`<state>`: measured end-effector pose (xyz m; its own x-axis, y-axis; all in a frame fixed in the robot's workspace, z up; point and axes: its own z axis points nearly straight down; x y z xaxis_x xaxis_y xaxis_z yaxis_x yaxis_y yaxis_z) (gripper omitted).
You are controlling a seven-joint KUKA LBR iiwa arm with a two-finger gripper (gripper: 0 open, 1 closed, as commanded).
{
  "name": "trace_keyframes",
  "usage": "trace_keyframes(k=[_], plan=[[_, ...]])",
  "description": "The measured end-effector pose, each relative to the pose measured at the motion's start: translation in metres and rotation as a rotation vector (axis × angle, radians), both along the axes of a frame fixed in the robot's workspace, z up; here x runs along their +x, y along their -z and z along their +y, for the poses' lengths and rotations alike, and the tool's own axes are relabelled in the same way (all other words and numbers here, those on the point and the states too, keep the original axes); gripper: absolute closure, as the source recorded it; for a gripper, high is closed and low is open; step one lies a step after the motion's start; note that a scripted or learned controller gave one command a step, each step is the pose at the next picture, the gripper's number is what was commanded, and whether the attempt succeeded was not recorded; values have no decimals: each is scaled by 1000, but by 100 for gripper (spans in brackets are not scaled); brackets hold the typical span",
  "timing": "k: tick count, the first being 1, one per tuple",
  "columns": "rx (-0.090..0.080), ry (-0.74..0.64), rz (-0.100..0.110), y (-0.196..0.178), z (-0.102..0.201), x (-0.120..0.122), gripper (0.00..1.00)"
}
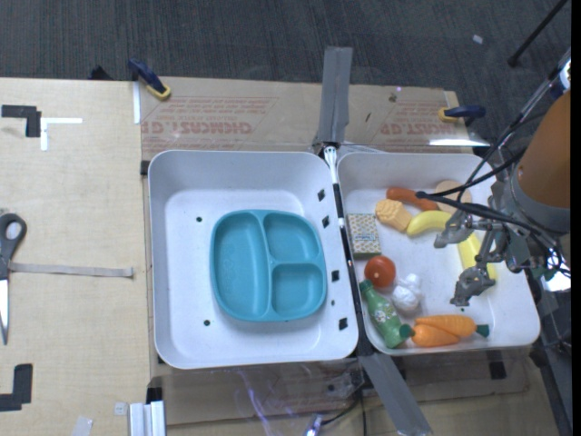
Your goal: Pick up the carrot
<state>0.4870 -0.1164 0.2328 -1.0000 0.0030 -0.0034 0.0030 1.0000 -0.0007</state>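
The right bin point(517, 332) holds the food. Nearest, against its front wall, lies one carrot point(442, 331), on its side with the green end pointing right, and just left of it one green bottle point(382, 315). Behind these sit one white garlic bulb point(408, 292), one red tomato point(380, 270), one speckled sponge block point(363, 232), two yellow bananas point(428, 222), one corn piece point(390, 212) and one orange sausage-like piece point(400, 194). The tool point(471, 286) hangs above the carrot, apart from it, fingers spread and holding nothing. The left bin point(172, 243) holds one teal plate point(269, 264) with three compartments. On the bench point(73, 207), far left, lie one pair of scissors point(7, 252).
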Motion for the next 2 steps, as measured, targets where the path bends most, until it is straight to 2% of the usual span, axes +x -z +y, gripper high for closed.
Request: trace_keyframes(k=[1, 2], plan=[[0, -53, 0, 82, 13, 57, 0], [-3, -161, -16, 131, 8, 133, 0]])
